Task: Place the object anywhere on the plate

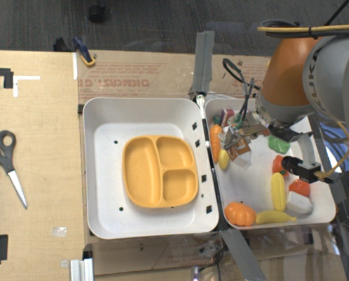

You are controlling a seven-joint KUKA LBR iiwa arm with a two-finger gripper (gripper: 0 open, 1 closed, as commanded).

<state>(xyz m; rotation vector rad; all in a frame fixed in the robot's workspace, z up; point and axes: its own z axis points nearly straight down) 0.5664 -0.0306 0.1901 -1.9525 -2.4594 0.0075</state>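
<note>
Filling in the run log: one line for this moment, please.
arm: over right bin | pincer: low among toys | plate: left bin, bare

The plate [160,171] is a yellow-orange tray with rounded corners and three compartments, one long at its left and two smaller at its right. It lies flat in the left bin, well to the left of the gripper [237,142] and slightly lower.
</note>
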